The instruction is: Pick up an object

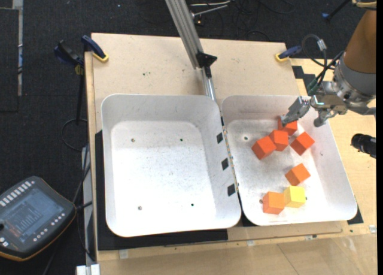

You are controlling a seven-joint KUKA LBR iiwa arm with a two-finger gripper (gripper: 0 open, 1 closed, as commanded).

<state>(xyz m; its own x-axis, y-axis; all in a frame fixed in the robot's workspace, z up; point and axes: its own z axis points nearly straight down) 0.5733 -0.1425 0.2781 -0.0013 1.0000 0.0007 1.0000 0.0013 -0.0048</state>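
Gripper point(309, 112) seen with fingers spread, nothing held, over the right bin point(335, 166) far edge; arm reaching in from the right. Orange cubes point(280, 140) clustered directly below the fingers, nearest one touching or just under. Yellow cube point(295, 196) further toward the near rim. Left bin point(119, 118) well apart.

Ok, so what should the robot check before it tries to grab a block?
1. Blocks in the right bin: ok, orange ones and a yellow block.
2. End effector over that bin: ok, at its far edge.
3. Block near it: ok, an orange block sits just below.
4. Block held already: cannot tell.
5. Room around that block: not ok, other orange blocks crowd it.
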